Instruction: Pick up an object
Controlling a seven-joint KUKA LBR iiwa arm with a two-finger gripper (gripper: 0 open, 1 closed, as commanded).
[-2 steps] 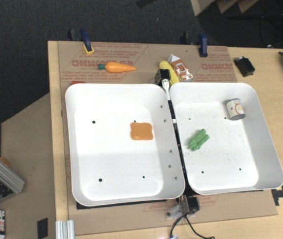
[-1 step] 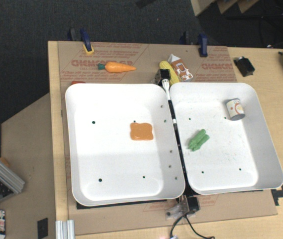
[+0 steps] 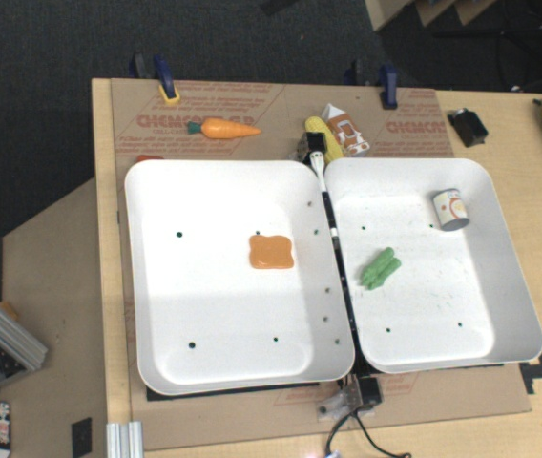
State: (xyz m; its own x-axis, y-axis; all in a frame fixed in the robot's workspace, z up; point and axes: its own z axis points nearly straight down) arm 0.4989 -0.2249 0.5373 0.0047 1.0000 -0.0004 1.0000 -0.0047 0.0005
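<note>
An orange flat piece (image 3: pixel 271 252) lies near the middle of the left bin (image 3: pixel 156 198). In the right bin (image 3: pixel 500 284) a green lumpy object (image 3: pixel 380 268) rests left of centre. A small grey and white can (image 3: pixel 449 209) lies on its side near that bin's far right corner.
Behind the bins on the cardboard lie a toy carrot (image 3: pixel 225 130), a yellow object (image 3: pixel 317 134) and a small brown and white packet (image 3: pixel 347 135). Blue clamps (image 3: pixel 386 86) hold the board's far edge. A black block (image 3: pixel 468 127) sits at the far right.
</note>
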